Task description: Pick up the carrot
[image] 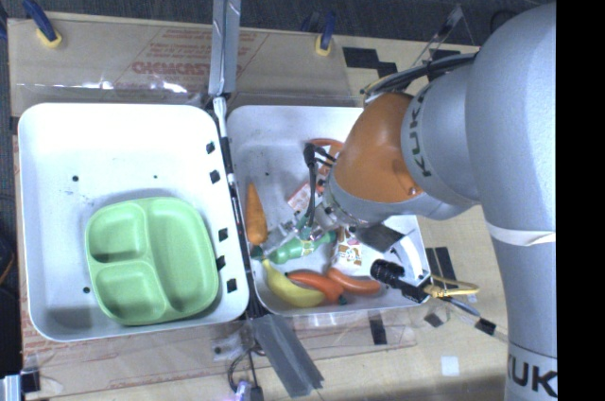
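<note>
The carrot [255, 214], orange and tapered, lies lengthwise against the left wall of the right bin [274, 127], pointing toward the back. My gripper [316, 221] hangs low over the middle of that bin, a short way right of the carrot, under the orange wrist band. Nothing of the carrot is covered by it. The arm hides the bin's right half.
A yellow banana [287, 288] and an orange-red long item [337, 282] lie by the right bin's front wall. A green item [295, 249] and a printed packet [348, 252] sit just below the gripper. The left bin [57, 144] holds a green divided plate [149, 259].
</note>
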Tool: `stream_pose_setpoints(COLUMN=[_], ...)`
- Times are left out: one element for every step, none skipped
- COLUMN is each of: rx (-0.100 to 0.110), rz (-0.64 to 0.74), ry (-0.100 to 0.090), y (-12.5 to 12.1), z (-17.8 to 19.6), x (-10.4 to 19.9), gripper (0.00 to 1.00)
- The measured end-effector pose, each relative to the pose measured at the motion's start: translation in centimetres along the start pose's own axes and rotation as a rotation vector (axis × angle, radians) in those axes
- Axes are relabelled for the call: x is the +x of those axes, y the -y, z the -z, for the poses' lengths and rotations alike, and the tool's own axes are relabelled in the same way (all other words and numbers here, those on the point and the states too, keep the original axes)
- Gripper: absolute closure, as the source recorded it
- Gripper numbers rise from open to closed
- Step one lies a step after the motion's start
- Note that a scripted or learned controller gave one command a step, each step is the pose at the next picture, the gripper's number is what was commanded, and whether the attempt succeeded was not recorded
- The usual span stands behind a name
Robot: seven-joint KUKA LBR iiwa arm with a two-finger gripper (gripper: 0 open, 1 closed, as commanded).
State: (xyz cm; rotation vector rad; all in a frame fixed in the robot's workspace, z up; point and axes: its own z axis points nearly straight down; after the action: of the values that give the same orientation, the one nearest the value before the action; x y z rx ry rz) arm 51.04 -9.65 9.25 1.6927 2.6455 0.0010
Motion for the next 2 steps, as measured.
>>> stream_pose_setpoints(rx=[0.001, 0.000], rz=[0.006, 0.021], ry=[-0.001, 0.000], y=[-0.1, -2.0], z=[1.0, 14.9], x=[0.1, 3.8], gripper=[1.00, 1.00])
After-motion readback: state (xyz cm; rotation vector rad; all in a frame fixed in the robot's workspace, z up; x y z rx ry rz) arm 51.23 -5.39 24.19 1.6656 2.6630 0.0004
